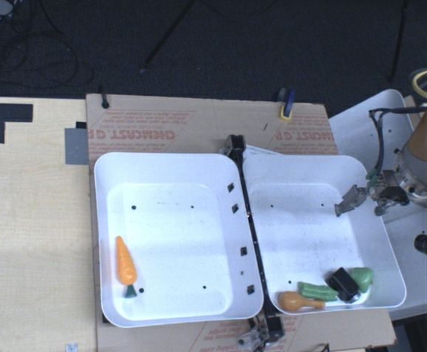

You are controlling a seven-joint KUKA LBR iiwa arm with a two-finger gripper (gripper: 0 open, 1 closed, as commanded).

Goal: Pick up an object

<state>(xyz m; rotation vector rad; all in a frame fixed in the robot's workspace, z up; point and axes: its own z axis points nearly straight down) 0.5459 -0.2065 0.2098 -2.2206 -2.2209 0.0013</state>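
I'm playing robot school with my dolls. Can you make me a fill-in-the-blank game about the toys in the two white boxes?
1. The toy carrot lies in the ____ bin.
2. The carrot is coloured ____.
3. The black block lies in the right bin, near the corner closest to the camera, resting against a ____ toy.
4. The gripper hangs over the right bin's ____ edge.

Missing words: left; orange; green; right

Even, bright overhead light, soft shadows, slightly grainy, mildly blurred throughout.
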